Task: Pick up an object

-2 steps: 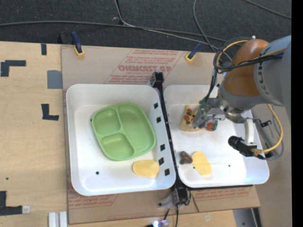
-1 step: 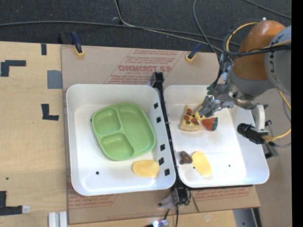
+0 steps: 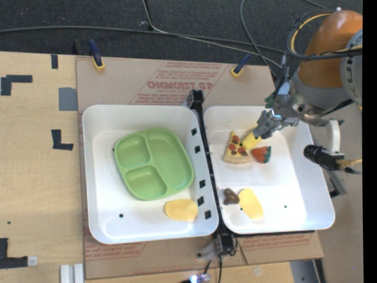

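My gripper (image 3: pixel 265 128) hangs over the back part of the right bin (image 3: pixel 306 175), reaching in from the right. Right at its tip is a small yellow piece (image 3: pixel 252 140), touching or nearly touching it; whether it is gripped is unclear. Just left of that lies a toy pizza slice (image 3: pixel 235 150), with a red strawberry-like toy (image 3: pixel 261 154) beside it. Nearer the front of the same bin lie a yellow oval toy (image 3: pixel 251 204) and a small brown item (image 3: pixel 230 196).
The left bin (image 3: pixel 97 158) holds a green divided tray (image 3: pixel 154 163) and a yellow-orange toy (image 3: pixel 181 210) at its front. A black divider (image 3: pixel 203 158) runs between the bins. Cables loop behind the arm at the back right.
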`<state>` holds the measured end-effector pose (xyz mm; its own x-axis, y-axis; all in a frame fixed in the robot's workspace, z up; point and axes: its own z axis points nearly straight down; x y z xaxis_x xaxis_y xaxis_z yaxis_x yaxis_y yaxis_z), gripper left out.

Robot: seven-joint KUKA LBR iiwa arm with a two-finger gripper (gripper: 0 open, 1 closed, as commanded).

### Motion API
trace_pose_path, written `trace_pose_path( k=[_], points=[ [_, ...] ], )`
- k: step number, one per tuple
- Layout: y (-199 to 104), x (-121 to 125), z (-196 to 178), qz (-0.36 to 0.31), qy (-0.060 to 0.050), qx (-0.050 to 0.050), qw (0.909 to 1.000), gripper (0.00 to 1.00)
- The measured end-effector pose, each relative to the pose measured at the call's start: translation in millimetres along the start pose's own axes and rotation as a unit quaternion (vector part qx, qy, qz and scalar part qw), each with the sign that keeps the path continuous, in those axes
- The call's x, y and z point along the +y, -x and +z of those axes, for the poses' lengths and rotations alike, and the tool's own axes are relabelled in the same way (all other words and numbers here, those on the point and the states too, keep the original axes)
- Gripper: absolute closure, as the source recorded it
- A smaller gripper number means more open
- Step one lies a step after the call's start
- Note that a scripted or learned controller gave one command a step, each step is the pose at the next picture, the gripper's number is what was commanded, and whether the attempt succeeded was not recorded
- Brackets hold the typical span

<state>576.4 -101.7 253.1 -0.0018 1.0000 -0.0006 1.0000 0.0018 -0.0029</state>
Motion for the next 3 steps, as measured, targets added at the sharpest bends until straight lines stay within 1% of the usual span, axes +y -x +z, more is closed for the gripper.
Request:
trace_pose_path(
  k=[1,2,3],
  points=[
    [-59.2,2.2,3.3,-0.003,-0.002,0.001,1.0000,1.00],
    [-110.7,11.2,2.8,-0.003,-0.002,0.000,1.0000,1.00],
    [-160.0,28.7,9.7,-0.003,-0.002,0.000,1.0000,1.00]
  ],
)
